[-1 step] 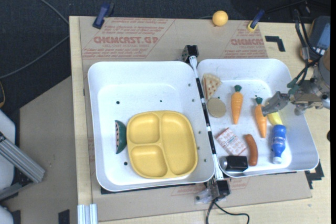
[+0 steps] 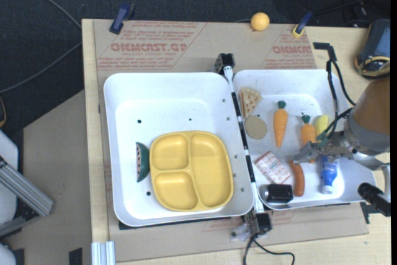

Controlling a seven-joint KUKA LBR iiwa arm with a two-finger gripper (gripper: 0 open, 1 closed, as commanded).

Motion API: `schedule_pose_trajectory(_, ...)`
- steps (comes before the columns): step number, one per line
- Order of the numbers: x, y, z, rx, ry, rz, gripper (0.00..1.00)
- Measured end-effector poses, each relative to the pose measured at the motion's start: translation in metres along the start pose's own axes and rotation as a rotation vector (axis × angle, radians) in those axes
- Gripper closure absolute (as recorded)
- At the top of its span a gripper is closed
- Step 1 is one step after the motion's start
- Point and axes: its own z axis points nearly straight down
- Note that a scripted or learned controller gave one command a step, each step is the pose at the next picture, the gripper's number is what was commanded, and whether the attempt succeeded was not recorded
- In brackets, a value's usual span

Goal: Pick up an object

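Observation:
My gripper [image 2: 319, 149] hangs low over the right part of the right bin [image 2: 291, 79], on the end of the arm [image 2: 374, 124] that comes in from the right. It sits just above a white and blue bottle [image 2: 329, 175] and beside a short orange carrot [image 2: 307, 132] and a yellow piece [image 2: 321, 125]. Left of it lie a red sausage [image 2: 298, 178], a long carrot [image 2: 280, 123], a pink packet [image 2: 269, 166], a tan round disc [image 2: 255, 128] and a pizza slice [image 2: 250, 99]. I see nothing held.
A black item on a spoon [image 2: 278, 193] lies at the right bin's front edge. In the left bin [image 2: 124, 96] rest a yellow divided plate [image 2: 189, 169] and a watermelon slice [image 2: 141, 161]. An orange ball [image 2: 260, 22] sits on the bench behind the bins.

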Motion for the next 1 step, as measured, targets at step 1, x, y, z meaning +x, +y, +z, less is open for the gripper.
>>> schedule_pose_trajectory(1,0.0299,0.0022,0.0444,-0.006,-0.002,0.0,0.0)
